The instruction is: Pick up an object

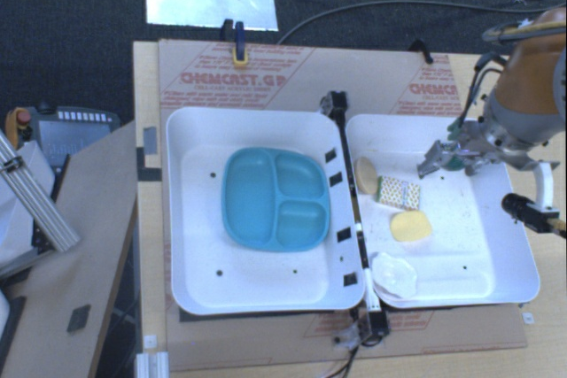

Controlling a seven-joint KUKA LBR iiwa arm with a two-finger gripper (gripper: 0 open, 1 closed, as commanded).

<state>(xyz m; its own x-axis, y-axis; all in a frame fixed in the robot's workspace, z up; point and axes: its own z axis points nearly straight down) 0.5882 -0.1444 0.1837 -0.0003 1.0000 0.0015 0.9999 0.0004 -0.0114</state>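
I see the gripper (pixel 440 159) at centre right of the frame, low over the right bin (pixel 505 279), pointing left; I cannot tell how far it is open, and I see nothing in it; below and left of it lie a patterned packet (pixel 398 191), a yellow piece (pixel 410 227), a pale disc (pixel 366 174) and a white lump (pixel 393 274); a blue plate (pixel 275 197) sits mid-frame in the left bin (pixel 190 190).
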